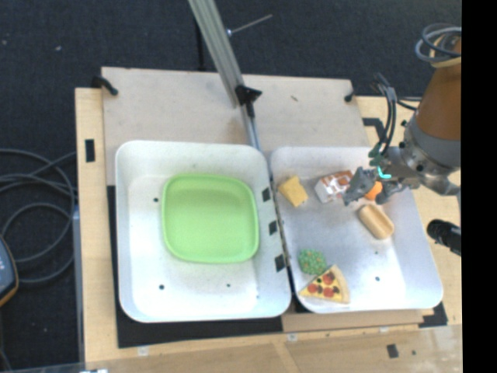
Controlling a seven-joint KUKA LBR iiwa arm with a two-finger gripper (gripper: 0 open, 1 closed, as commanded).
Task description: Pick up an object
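The right bin (404, 278) holds several toy foods. A yellow cheese block (293, 191) lies at its upper left. A red-and-white packet (334, 185) sits right of the cheese. A tan bread roll (376, 221) lies mid-right, with a bit of something orange (373, 192) just above it. A green broccoli piece (312, 261) and a pizza slice (327, 286) lie near the front edge. My gripper (363, 186) hangs low over the bin's upper right, just right of the packet and above the roll.
The left bin (140, 286) carries a green square plate (210, 217). A grey metal pole (221, 45) slants down from the top to the seam between the bins. Black cables (31, 208) lie on the floor at the left.
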